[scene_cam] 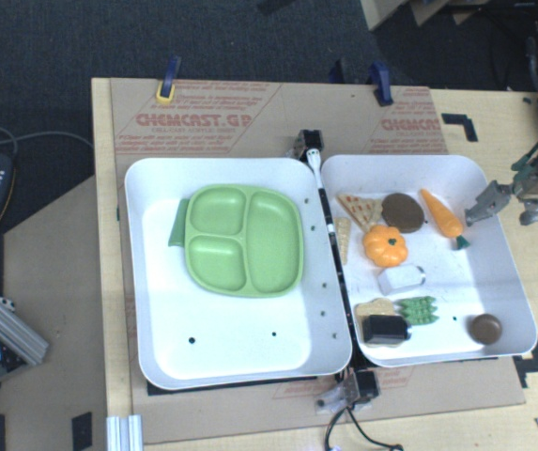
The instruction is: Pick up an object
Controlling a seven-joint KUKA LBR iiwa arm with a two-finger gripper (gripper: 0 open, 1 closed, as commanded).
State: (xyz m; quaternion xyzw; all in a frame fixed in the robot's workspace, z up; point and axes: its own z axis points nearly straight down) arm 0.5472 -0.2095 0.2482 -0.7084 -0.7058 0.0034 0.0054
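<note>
The right bin (pixel 494 280) holds several small items. An orange carrot (pixel 442 214) lies at its back right, with a dark brown disc (pixel 402 211) and a tan wedge (pixel 355 209) to its left. Nearer the middle are an orange pumpkin (pixel 385 246) and a white block (pixel 402 276). A green bean bundle (pixel 417 309), a black block (pixel 385 328) and a brown ball (pixel 484 327) lie along the front. My gripper (pixel 510 209) hangs over the bin's right rim, just right of the carrot. It is open, with nothing between its fingers.
The left bin (pixel 156 280) holds a green divided plate (pixel 246 240). Both bins sit on a cardboard sheet (pixel 250 111) held by clamps at the back edge. Grey equipment (pixel 1 332) stands at the left.
</note>
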